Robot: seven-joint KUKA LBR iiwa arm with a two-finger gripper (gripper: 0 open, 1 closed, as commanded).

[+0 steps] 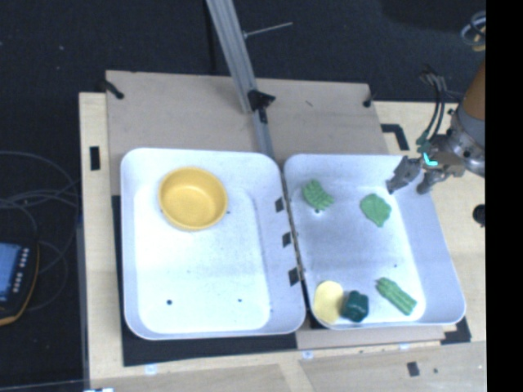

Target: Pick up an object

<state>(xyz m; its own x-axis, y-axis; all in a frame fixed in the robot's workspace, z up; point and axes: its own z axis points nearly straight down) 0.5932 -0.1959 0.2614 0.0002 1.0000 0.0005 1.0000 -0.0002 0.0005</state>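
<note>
**Green pieces waited in the right bin while the claw hung at its rim**

Green was the colour of your nearest candidates. You had the gripper above the upper right edge of the right bin, its two fingers spread apart with nothing between them. Nothing had been picked up yet.

Closest to the claw lay a leafy green toy, just inside that bin and clear of its neighbours. A ridged green piece sat further left near the divider, and a long green one lay toward the lower right corner. A pale yellow object touched a dark teal block at the bottom edge. The yellow bowl stood alone in the left bin.

You would probably have done best taking the leafy toy: centre over it, line the fingers across its narrow side, descend fully before closing. The touching pair looked a poorer bet.

Your arm reached in from the right, wrist low over the rim, fingers pointing down and leftward.
</note>
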